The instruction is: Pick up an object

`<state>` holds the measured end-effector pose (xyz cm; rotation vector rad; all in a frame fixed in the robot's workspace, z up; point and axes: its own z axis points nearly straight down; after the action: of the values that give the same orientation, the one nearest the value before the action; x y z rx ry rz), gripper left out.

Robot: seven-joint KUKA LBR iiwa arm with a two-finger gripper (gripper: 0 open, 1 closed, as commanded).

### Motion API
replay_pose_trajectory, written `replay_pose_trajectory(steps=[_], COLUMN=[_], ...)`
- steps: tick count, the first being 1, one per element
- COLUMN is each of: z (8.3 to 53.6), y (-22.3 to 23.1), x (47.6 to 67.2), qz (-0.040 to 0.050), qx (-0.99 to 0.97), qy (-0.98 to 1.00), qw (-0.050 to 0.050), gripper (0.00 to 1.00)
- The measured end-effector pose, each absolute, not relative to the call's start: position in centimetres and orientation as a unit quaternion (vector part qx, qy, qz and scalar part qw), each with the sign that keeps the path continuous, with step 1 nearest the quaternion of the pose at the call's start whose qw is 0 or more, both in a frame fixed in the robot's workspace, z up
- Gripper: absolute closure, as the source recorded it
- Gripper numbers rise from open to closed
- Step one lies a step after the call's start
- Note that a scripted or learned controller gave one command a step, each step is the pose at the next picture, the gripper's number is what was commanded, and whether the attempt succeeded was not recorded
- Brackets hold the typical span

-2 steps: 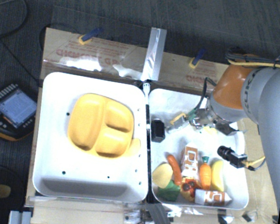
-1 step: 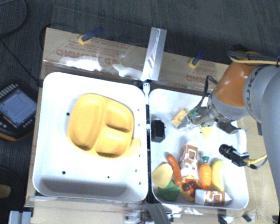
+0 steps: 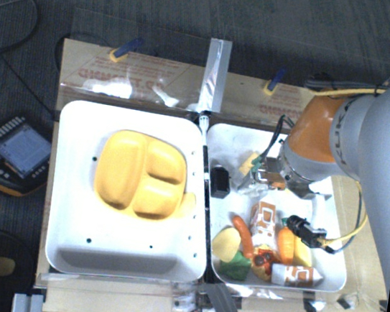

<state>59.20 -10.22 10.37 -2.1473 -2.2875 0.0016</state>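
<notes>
Well, my gripper [image 3: 262, 170] is down in the right bin [image 3: 333, 278], at its far side — I cannot tell how it is set or if it has hold of a thing. The toys lie in a pile at the near side: a carrot [image 3: 242, 231], a small box [image 3: 265, 224], a pale round thing [image 3: 225, 243]. The left bin [image 3: 66, 190] holds a yellow tray [image 3: 141, 173].

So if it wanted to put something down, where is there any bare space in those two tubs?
Left tub: bare white floor all around the yellow tray, widest along the near edge. Right tub: crowded with toy food in its near half, and the arm covers the far half.
</notes>
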Motion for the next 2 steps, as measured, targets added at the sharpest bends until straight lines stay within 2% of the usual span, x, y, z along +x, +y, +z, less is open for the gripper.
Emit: replay_pose_trajectory(steps=[1,2], z=[10.4,8.8], y=[-10.2,-12.4], x=[59.2,65.2], qz=[0.0005,-0.0021], qx=[-0.684,-0.674], qy=[-0.729,-0.739], qw=[0.002,-0.003], gripper=[0.0,0.0])
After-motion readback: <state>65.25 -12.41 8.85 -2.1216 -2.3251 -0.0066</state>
